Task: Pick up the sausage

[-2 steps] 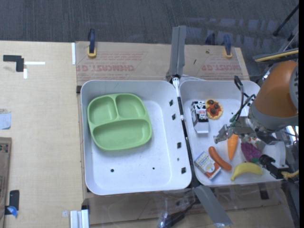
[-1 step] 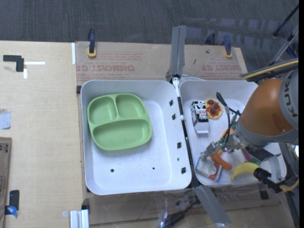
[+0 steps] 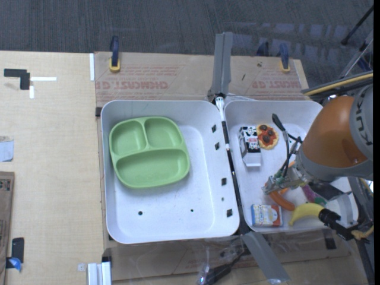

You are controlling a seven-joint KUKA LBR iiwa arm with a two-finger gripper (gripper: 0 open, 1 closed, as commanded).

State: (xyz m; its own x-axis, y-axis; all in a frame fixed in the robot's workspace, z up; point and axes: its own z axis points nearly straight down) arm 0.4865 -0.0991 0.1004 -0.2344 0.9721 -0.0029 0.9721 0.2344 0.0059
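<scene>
We find the orange-red, tube-shaped toy sausage [image 3: 284, 199] lying on the floor of the right-hand shallow white bin [image 3: 237, 159], toward its near side, partly covered by the arm above it. The two-finger gripper [image 3: 276, 184] sits low, right over the sausage's left end, apparently touching it or just above it. We cannot tell whether it has the sausage or not, since the tips are too small and cluttered to read. Just beside the sausage lies a yellow plastic banana [image 3: 306, 212], and nearer the front wall a small white carton with a red and blue label [image 3: 265, 215]. Farther back rest a round toy pizza with red topping [image 3: 268, 136] and a small white block with black and red print [image 3: 250, 142]. The left-hand white bin [image 3: 154, 218] holds a green sectioned plate [image 3: 149, 152]. We judge the reach done; a sure grasp and the lift remain.
</scene>
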